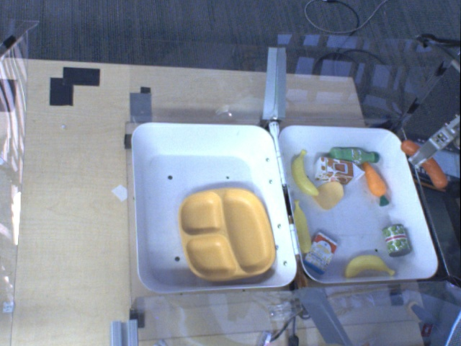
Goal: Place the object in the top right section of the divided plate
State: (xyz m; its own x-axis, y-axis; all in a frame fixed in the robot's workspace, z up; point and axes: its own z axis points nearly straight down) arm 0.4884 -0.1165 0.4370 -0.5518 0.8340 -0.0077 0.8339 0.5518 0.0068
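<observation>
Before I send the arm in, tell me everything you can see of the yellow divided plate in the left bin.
The divided plate is a rounded square, matte yellow and plastic-looking, with a raised rim and three sections: two smaller ones stacked on the view's left side and one long one down the right. It lies flat, right way up, slightly rotated, on the floor of the left bin, toward the near right corner. All three sections look bare. Nothing touches it but the bin floor; it seems to stop just short of the bin's walls.
</observation>
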